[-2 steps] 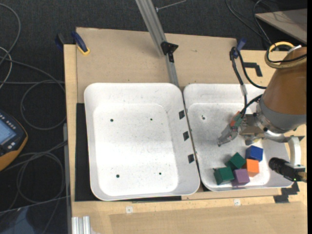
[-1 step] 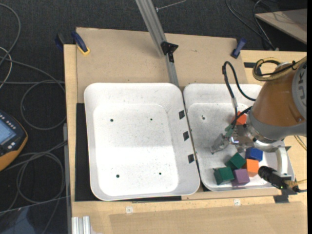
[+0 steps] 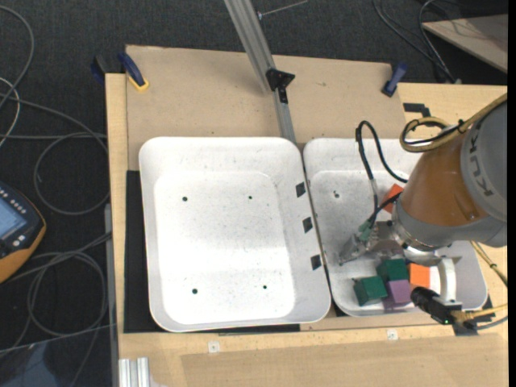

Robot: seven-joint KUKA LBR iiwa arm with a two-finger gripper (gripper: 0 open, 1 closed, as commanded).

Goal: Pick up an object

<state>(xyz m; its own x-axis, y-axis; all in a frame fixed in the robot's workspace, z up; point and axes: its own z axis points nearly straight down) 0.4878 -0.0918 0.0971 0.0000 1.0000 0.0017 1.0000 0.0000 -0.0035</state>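
Observation:
My gripper [image 3: 357,246] hangs low over the middle of the right bin [image 3: 339,185], below the grey arm with its orange band. Just to its lower right lie several small blocks. A green block [image 3: 370,289] sits near the bin's front rim, with a purple block [image 3: 398,295] beside it. A darker green block [image 3: 395,269] and an orange block [image 3: 421,276] lie behind those two. A small orange piece [image 3: 393,193] peeks out from behind the arm. I see nothing held in the gripper. The arm hides part of the bin's right side.
The left bin [image 3: 218,232] sits beside the right one, and black clips [image 3: 307,224] join their shared rim. A grey metal pole [image 3: 256,47] slants over the bench's back. A black cable [image 3: 367,156] loops above the right bin.

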